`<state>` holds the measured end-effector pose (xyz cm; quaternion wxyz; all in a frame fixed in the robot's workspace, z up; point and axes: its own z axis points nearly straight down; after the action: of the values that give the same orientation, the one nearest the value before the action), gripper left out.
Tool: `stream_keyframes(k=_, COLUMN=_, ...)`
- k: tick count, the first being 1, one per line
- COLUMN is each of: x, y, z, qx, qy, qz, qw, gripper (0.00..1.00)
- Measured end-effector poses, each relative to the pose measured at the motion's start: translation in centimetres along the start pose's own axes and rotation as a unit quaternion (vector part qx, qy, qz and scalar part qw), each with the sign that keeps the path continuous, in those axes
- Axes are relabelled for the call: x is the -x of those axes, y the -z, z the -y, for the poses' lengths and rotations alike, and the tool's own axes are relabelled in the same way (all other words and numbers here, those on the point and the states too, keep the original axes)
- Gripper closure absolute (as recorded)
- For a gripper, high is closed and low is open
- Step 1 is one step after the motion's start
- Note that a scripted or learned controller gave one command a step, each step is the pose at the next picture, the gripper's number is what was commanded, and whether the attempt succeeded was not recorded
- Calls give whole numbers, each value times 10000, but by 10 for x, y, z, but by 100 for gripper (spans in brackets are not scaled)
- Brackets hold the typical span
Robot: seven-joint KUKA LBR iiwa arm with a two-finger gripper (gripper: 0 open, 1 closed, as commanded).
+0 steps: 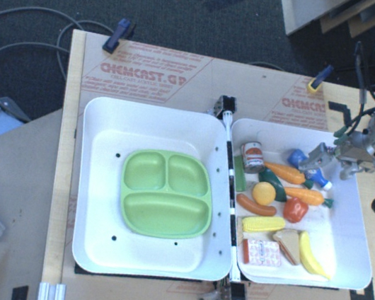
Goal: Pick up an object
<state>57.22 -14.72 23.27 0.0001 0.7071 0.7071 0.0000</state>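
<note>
Tool (331, 158), grip state indiscernible, above right bin's (359, 233) far side; carrot (284, 172) just leftward, long axis crosswise.

The toy foods crowd the right bin (362, 241): two carrots (285, 173) at its centre (lying across), a banana (311, 255) at five o'clock, and a small can (252, 153), perhaps upright, at ten o'clock.
</note>
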Motion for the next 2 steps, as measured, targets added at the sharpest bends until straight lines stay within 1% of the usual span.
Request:
stream_keyframes(k=1, x=-35, y=-148, z=-17, qx=2, qy=5, qz=-1, qw=10000, gripper=0)
stream_keyframes(k=2, x=-8, y=-86, z=-82, qx=7, qy=4, qz=3, qw=10000, gripper=0)
